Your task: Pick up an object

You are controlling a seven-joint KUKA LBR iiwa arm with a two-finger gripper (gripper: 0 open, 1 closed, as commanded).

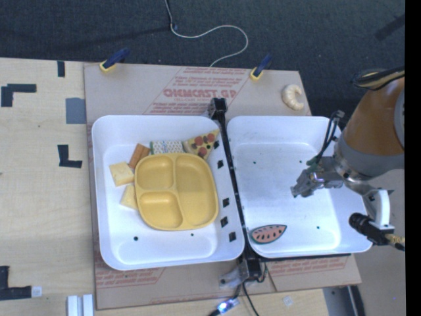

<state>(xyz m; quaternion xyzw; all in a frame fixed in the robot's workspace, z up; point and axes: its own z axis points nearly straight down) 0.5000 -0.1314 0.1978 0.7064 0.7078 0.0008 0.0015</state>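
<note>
Hovering over the right bin, the fingers hang above bare white floor; whether they are apart or together cannot be told. Nearest them is the watermelon slice, below and slightly left. Far left, the yellow divided plate sits in the left bin.

The yellow divided plate in the left bin covers parts of the food pieces along its upper and left sides. The arm is cut off at the right of the frame. The gripper is dark and small; its details are unclear.
</note>
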